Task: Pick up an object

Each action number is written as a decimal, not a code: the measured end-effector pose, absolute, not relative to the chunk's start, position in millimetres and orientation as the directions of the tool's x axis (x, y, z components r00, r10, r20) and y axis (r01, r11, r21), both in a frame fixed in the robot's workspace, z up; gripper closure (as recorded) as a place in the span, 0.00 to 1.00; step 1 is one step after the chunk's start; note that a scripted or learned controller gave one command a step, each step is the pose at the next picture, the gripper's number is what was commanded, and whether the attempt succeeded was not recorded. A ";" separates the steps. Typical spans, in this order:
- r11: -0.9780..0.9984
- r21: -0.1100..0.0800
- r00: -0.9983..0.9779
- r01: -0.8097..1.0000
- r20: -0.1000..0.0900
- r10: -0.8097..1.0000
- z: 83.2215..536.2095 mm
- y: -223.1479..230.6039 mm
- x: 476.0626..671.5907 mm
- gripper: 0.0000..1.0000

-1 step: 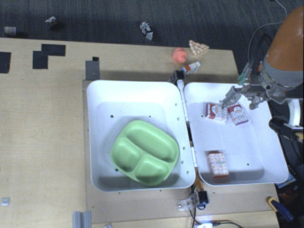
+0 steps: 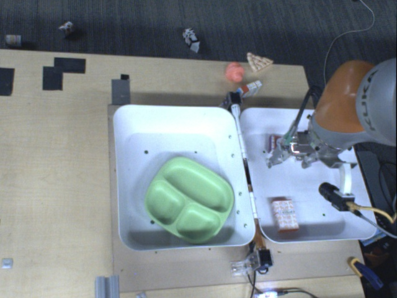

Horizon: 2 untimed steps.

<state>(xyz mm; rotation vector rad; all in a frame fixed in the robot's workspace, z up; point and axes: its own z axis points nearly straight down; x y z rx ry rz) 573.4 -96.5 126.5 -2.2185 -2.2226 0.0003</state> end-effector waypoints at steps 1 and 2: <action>0.002 0.009 -0.002 1.000 -0.001 1.000 87.2 -84.0 509.7 0.00; 0.003 0.016 -0.003 1.000 -0.001 1.000 98.8 -83.6 512.2 1.00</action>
